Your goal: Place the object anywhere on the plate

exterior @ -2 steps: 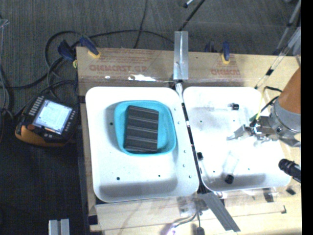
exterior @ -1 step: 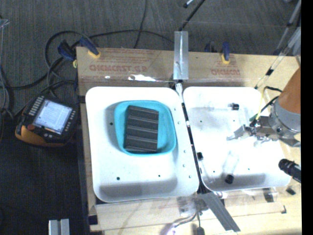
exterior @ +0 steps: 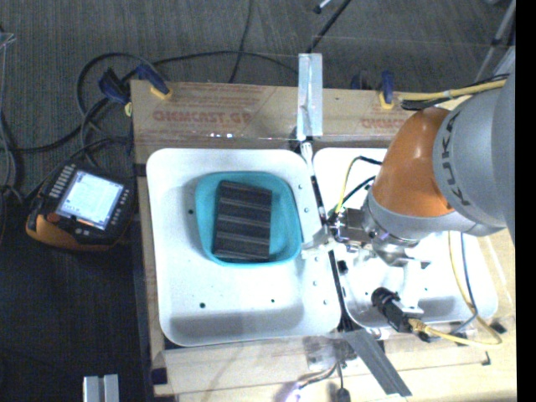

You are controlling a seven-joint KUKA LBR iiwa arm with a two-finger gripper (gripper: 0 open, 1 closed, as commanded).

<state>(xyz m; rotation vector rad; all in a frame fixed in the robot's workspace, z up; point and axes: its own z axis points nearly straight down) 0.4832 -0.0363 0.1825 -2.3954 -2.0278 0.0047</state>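
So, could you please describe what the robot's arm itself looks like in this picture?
The arm is bulky and rounded, with a grey shell bearing dark lettering and a glossy orange band above the wrist. Thin yellow and black cables loop beside the metallic wrist.

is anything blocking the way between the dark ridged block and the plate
Nothing visible does: the dark ridged block already lies on the blue plate in the left bin.
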